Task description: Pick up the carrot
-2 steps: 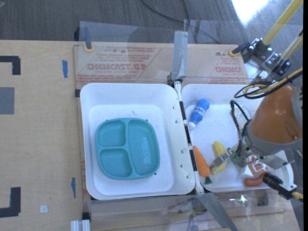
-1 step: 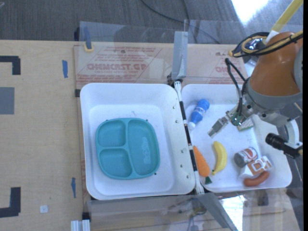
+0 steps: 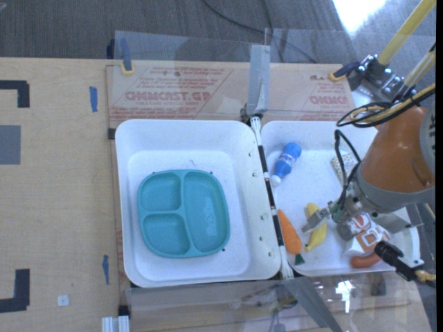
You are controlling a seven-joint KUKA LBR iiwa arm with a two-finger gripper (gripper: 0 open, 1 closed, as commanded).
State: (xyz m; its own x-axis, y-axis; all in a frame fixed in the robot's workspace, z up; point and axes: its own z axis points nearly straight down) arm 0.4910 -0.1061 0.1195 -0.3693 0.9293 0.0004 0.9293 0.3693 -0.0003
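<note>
Hovering low in the right bin (image 3: 408, 251), the tool (image 3: 320, 218), its opening indiscernible, sits beside a banana (image 3: 316, 235). The carrot (image 3: 289, 232) lies near, against the left wall; a closure here would likely catch the banana instead.

A wooden bench (image 3: 55, 206) bears two white bins (image 3: 131, 185) side by side.

orange carrot (image 3: 290, 233), teal tray (image 3: 183, 213), perhaps yellow banana (image 3: 316, 235)
</note>
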